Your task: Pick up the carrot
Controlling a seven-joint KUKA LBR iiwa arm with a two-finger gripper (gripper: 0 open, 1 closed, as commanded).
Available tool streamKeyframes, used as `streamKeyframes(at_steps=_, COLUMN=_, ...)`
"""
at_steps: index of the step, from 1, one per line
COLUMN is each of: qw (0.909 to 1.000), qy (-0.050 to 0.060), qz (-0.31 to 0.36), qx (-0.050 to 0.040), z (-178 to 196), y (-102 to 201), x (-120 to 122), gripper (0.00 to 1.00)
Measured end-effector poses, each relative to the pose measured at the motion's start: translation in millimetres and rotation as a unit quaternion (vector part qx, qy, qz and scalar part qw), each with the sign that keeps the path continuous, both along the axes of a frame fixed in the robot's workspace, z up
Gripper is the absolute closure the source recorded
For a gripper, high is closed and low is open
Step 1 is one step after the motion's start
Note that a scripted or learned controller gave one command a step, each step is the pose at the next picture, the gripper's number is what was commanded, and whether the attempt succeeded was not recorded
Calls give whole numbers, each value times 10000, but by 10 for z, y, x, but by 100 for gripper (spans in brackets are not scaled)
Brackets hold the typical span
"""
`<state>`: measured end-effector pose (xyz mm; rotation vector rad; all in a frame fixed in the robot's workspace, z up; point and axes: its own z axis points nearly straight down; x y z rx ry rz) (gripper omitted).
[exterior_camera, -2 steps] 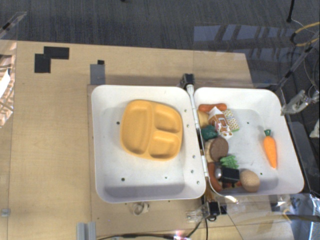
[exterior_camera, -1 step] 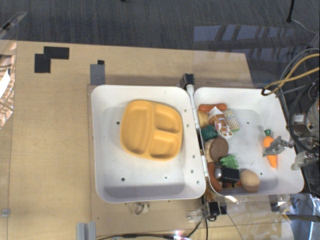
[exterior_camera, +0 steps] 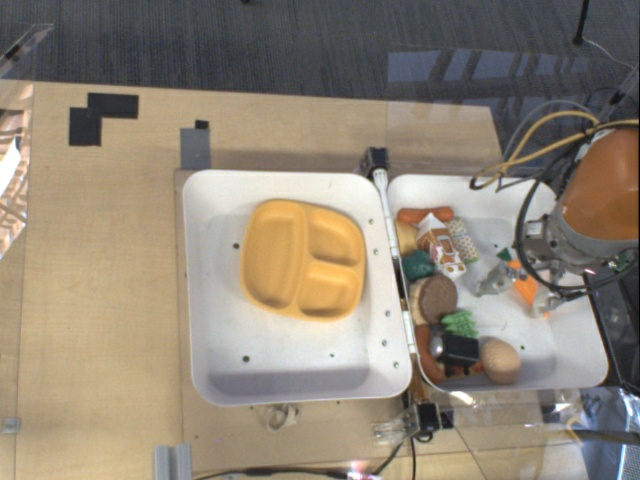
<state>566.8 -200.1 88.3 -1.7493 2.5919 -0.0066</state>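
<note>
You are looking down at a slant on a pale wooden bench (exterior_camera: 100, 298) that carries 2 shallow white bins with rounded corners, set side by side and touching along a metal strip.

The left bin (exterior_camera: 215, 358) holds 1 thing: a yellow plastic tray (exterior_camera: 303, 258), smooth and rounded, moulded into 3 compartments, lying near the middle.

The right bin (exterior_camera: 570, 353) holds a crowded column of small toy foods along its left wall. From the far end to the near end you have 1 orange-and-white piece, 1 small printed carton (exterior_camera: 445, 243), 1 dark green leafy piece (exterior_camera: 416, 265), 1 round brown disc (exterior_camera: 437, 297), 1 bright green ruffled piece (exterior_camera: 459, 322), 1 black block (exterior_camera: 461, 349) and 1 tan egg-shaped piece (exterior_camera: 499, 359). Several of them touch or overlap, so the exact count in that cluster is uncertain.

The 1 arm comes in from the right, its broad orange band (exterior_camera: 605, 188) and grey wrist hanging over the right half of the right bin, with yellow and black cables looping above it.

The carrot (exterior_camera: 525, 290) is a small orange wedge with a hint of green at its far end, lying on the bin floor right of the food column, just under the wrist. The gripper (exterior_camera: 515, 273) sits directly at the carrot. You cannot tell how far its claw is spread, nor whether the carrot is between its tips, because the wrist hides them.

On the bench's far left there is 1 black L-shaped mark.
</note>
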Motion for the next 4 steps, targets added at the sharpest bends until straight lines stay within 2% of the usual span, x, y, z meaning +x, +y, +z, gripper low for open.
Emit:
streamKeyframes(at_steps=1, qw=9924, qy=2, qz=-1233, qx=-11, z=5, y=-47, x=-152, gripper=0)
streamKeyframes(at_steps=2, qw=9926, qy=-61, qz=-1212, qx=-8, z=150, y=-31, x=-104, gripper=100)
streamKeyframes(at_steps=3, qw=9967, qy=2, qz=813, qx=-25, z=15, y=-40, x=-2, gripper=100)
streamKeyframes(at_steps=4, qw=9967, qy=1, qz=814, qx=-22, z=2, y=-36, x=-5, gripper=0)
